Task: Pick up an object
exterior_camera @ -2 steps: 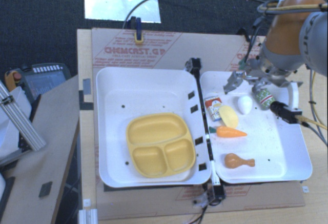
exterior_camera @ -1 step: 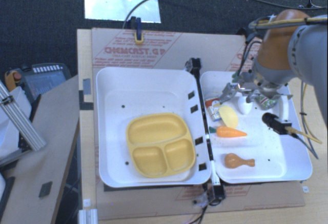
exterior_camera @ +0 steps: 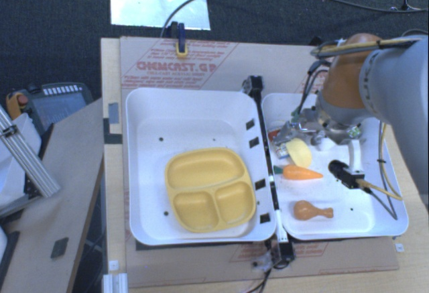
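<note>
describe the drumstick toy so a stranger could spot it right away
Look in the right-hand white bin, at its near edge. The drumstick lies there alone, below the orange carrot. It is tan-brown with a bulbous end narrowing to a thin bone.

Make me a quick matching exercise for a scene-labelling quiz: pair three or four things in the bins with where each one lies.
Things:
1. divided yellow tray
2. carrot
3. drumstick
4. pale yellow piece

Places:
A. right bin, nearest its front edge
B. left bin
C. right bin, just below the gripper
D. right bin, between the pale yellow piece and the drumstick

Pairs: 1-B, 2-D, 3-A, 4-C
</note>
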Tool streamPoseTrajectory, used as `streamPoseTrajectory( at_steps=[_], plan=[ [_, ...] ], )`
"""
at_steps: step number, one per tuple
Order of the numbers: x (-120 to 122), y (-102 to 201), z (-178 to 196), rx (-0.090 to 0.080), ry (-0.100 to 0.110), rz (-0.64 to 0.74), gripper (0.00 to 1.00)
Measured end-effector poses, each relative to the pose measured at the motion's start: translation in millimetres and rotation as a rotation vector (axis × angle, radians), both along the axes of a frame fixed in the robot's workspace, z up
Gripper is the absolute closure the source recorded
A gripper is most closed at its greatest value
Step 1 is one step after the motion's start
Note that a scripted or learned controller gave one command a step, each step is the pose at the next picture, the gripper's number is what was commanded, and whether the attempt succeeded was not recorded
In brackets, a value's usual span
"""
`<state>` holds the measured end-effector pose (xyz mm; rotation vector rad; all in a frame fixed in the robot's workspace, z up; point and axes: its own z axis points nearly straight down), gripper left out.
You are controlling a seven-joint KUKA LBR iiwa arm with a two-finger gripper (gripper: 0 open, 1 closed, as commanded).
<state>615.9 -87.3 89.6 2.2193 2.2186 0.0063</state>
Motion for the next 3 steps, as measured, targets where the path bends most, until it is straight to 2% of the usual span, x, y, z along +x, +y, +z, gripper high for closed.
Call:
streamPoseTrajectory(
  at_steps=[1, 2, 3],
  plan=[
    [4, 0, 1, 0.0, -0.003, 0.001, 0.0],
    [6, 1, 14, 0.002, -0.012, 0.001, 1.0],
    [9, 1, 57, -0.001, 0.0, 0.004, 1.0]
  ],
)
